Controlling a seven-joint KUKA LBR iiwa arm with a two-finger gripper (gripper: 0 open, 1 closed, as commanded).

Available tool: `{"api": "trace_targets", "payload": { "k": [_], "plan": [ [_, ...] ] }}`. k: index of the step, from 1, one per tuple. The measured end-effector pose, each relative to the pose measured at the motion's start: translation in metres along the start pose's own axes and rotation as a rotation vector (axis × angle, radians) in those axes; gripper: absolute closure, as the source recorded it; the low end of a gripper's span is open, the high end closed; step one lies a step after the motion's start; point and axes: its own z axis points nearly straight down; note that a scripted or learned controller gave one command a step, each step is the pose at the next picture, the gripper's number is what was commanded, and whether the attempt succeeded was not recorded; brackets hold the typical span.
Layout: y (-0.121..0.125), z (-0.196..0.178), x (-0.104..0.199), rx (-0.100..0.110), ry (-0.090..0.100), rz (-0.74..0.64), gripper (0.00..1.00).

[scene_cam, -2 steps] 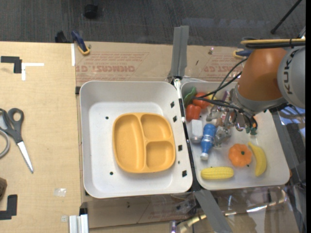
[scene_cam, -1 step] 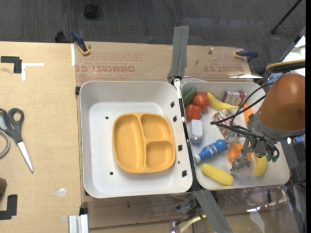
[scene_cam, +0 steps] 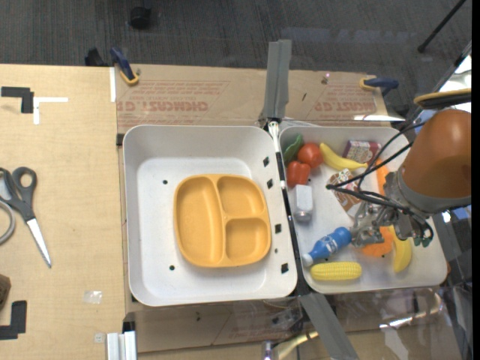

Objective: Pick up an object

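Dark grey carpet lies beyond a pale wooden tabletop [scene_cam: 60, 201], where cardboard sits under two shallow white bins. The gripper [scene_cam: 369, 229] is low inside the right bin [scene_cam: 435, 276], amid cables and wrist hardware; whether its jaws are open or closed I cannot tell, and nothing can be seen held between them.

Taking the gripper as landmark: just beneath and beside it lies an orange piece [scene_cam: 375, 247], partly hidden. Just to its left lies a blue bottle [scene_cam: 328, 244], tilted, white cap toward the bin's near-left corner. Below it, along the near wall, lies a corn cob [scene_cam: 335, 271]. To its right a small banana [scene_cam: 402, 255] hangs downward. Farther up and left are a white-and-grey block [scene_cam: 303, 202], a red tomato [scene_cam: 310, 154] and red pepper [scene_cam: 298, 173], a second banana [scene_cam: 339, 158] and a small printed box [scene_cam: 361, 151]. Well to the left, the other bin [scene_cam: 142, 201] holds a yellow divided tray [scene_cam: 223, 220].

The bottle looks the likeliest target. It is probably light, hollow plastic, smooth and round, so apt to roll or slip. A hold across the middle of its body, jaws square to its long axis, seems safest; the cap end is narrow and easy to miss.
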Motion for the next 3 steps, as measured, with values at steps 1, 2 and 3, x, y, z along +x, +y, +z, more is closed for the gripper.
{"api": "trace_targets", "payload": {
  "k": [1,2,3],
  "plan": [
    [-0.062,0.01,0.004,-0.001,0.003,0.165,1.0],
    [-0.021,0.011,0.0,-0.001,0.007,0.502,1.0],
    [-0.032,0.01,-0.055,0.001,0.004,0.785,1.0]
  ]
}}
